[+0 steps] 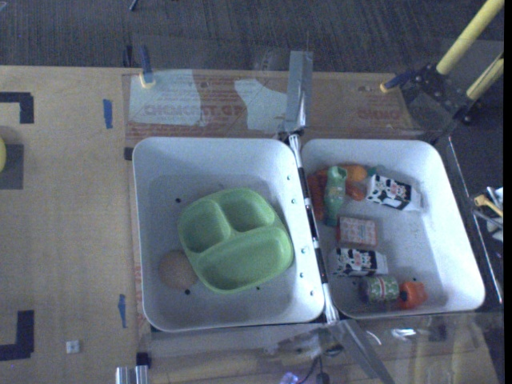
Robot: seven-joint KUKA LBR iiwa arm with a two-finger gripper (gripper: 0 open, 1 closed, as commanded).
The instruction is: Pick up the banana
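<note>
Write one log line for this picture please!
left white bin: green divided plastic tray, tan round ball | right white bin: small cartons, cans | banana: not identifiable

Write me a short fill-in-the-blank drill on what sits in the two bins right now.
1. The green divided plate lies in the ____ bin.
2. The two cow-print cartons sit in the ____ bin.
3. A tan round thing lies against the plate's ____ side.
4. The plate's colour is ____.

Missing words: left; right; left; green
</note>
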